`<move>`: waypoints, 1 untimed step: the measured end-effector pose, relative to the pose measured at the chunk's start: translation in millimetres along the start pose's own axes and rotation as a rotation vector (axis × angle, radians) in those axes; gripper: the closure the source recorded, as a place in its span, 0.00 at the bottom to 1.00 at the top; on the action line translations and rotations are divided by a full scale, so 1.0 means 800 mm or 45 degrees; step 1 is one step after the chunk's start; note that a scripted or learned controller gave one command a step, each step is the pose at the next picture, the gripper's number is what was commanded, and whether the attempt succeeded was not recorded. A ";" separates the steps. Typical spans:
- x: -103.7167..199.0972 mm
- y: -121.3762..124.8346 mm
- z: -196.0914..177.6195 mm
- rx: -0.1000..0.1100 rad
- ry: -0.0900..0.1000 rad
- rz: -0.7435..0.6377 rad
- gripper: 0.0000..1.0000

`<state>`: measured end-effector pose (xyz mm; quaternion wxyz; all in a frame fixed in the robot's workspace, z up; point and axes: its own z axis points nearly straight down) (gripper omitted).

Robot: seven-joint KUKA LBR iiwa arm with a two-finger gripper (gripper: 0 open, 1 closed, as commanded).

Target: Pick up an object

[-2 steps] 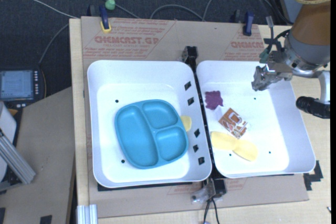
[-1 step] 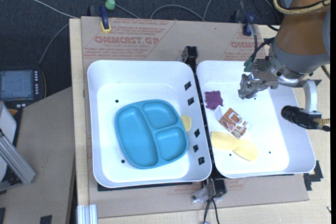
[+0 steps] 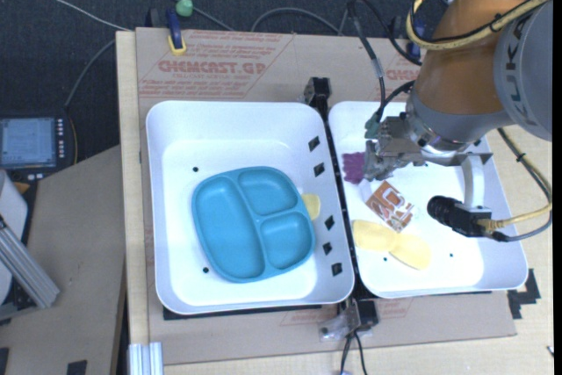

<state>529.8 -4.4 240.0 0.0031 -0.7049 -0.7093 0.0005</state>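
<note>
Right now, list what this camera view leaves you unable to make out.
- Gripper: the arm's wrist covers the fingers, so their state is unclear.
- Purple object: partly behind the gripper; identity unclear.
- Yellow item: mostly hidden by the blue tray.
- Patterned packet: print too small to read.

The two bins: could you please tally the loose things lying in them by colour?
Blue: 1, divided tray, left bin
Yellow: 2, piece beside the tray; flat piece, right bin
Purple: 1, scrap
Brown and white: 1, packet
Total: 5
</note>
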 end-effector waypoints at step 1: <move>0.073 -0.019 0.018 0.000 -0.001 -0.001 1.00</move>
